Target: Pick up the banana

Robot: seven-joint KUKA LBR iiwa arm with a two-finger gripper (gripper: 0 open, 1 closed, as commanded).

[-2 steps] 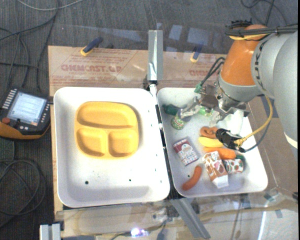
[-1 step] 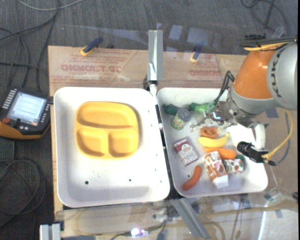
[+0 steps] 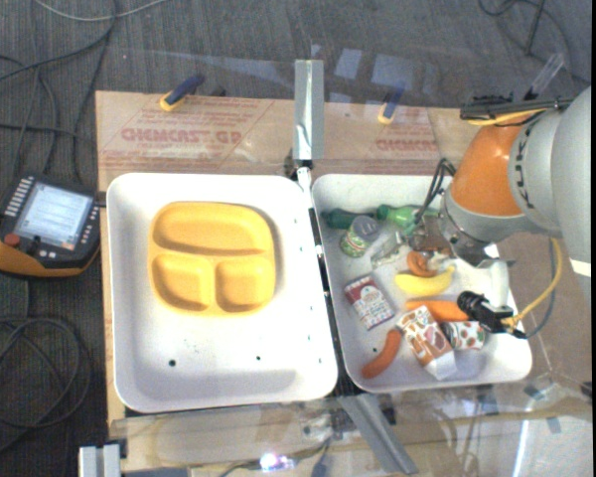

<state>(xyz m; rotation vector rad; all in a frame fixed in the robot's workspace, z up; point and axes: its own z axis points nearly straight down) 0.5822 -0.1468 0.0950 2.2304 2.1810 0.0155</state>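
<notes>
Pincer point(image 3: 432, 254) is down in the right bin point(image 3: 517, 366), right at the top edge of the banana point(image 3: 424, 283). Can't tell its state, the wrist blocks it. Banana lies mid-bin among the clutter. Arm leans in from the right of the frame, orange band up top.

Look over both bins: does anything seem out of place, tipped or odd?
Nothing looks spilled or damaged. The right bin holds a loose jumble: the banana lies among a hot dog, cartons and a green bottle. The yellow tray sits flat in the left bin.
</notes>
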